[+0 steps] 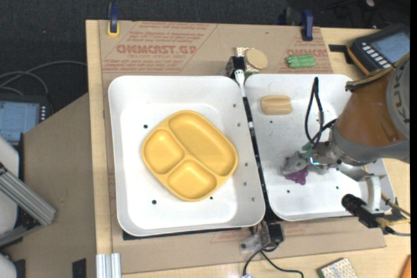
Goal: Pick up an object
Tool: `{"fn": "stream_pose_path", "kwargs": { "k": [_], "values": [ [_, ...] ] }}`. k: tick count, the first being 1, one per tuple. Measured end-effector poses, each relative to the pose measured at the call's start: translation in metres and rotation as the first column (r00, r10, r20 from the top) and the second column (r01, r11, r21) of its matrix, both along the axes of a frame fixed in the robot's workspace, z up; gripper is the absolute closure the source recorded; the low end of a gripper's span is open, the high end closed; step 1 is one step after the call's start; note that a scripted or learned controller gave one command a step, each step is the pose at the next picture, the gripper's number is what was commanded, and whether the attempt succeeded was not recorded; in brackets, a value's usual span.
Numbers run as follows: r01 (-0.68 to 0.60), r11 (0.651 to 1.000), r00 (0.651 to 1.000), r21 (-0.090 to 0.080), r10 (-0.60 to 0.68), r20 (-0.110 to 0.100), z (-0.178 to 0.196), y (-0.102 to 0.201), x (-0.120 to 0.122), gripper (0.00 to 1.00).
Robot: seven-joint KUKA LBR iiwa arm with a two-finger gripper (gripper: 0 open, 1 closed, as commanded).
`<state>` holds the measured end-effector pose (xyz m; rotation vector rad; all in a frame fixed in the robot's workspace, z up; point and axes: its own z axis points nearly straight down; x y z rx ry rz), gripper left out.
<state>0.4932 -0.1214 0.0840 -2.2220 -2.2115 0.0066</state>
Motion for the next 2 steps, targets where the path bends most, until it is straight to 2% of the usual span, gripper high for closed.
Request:
{"fn": "stream_pose_path", "kwargs": {
  "k": [1,2],
  "values": [
    [-0.003,1.000,1.000,-0.004,0.003,0.012,0.011,0.000,0.005,1.00],
    [-0.014,1.000,1.000,0.001,0.014,0.017,0.106,0.082,-0.013,1.00]
  ]
}}
